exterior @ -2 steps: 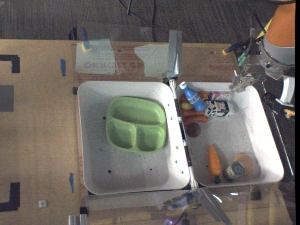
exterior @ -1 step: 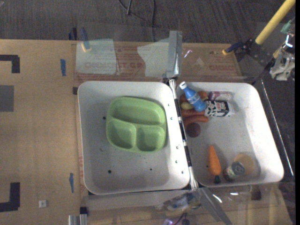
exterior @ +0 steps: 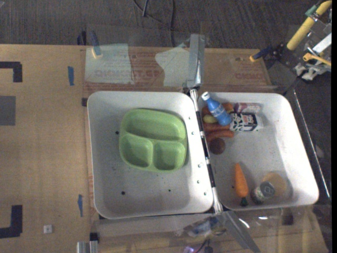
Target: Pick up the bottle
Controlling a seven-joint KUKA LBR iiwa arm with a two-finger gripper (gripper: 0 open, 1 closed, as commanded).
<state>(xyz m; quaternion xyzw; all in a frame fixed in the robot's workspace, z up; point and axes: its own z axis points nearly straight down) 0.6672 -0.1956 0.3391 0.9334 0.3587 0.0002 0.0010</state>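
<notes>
A small blue bottle [exterior: 216, 111] with a white cap lies tilted in the far left corner of the right bin [exterior: 295, 141], its cap pointing toward the bin's back left. It rests on a pile of toy food, touching a reddish sausage [exterior: 219, 133] and a yellow piece below it. A cow-patterned milk carton [exterior: 246, 122] lies right beside the bottle on its right.
The right bin also holds a brown round item [exterior: 217, 146], a carrot [exterior: 240, 180], a small can [exterior: 263, 193] and a tan disc [exterior: 277, 182] near the front. A green divided plate [exterior: 154, 140] sits in the left bin [exterior: 102, 162]. Yellow-handled equipment [exterior: 310, 22] stands off the bench's far right.
</notes>
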